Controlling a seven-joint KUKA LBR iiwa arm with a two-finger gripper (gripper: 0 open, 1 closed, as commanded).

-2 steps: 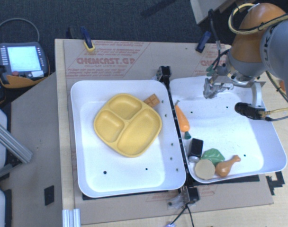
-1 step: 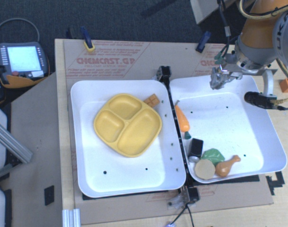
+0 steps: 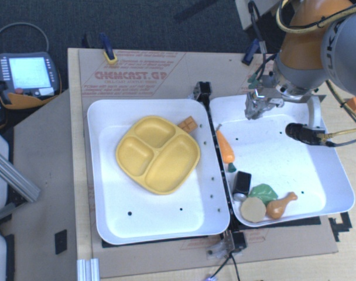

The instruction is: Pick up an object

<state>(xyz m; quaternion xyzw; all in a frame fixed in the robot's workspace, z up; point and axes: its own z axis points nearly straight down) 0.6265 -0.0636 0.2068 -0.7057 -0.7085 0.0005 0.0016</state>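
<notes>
Two shallow white bins are seen side by side on a brown board printed with red letters. The gripper is held over the far left corner of the right bin, close to the wall shared with the left bin. Whether the gripper is spread or pressed together cannot be told from this slanted view, and no object can be made out in its grasp.

Five loose objects are found in the right bin, all nearer the camera than the gripper. An orange carrot with a green tip is laid along the shared wall, just below and to the left of the gripper in the picture, apart from it. Further below the gripper, a small black block is set just past the carrot's green end. A green piece lies beside that block, and a round tan disc is placed in the near left corner, touching the green piece. A brown drumstick is laid just right of the disc, its bone end pointed up and to the right.

Well to the left of the gripper, across the shared wall, a yellow divided plate is set in the middle of the left bin. A small brown block is tucked against the plate's edge on the side nearest the gripper.
</notes>
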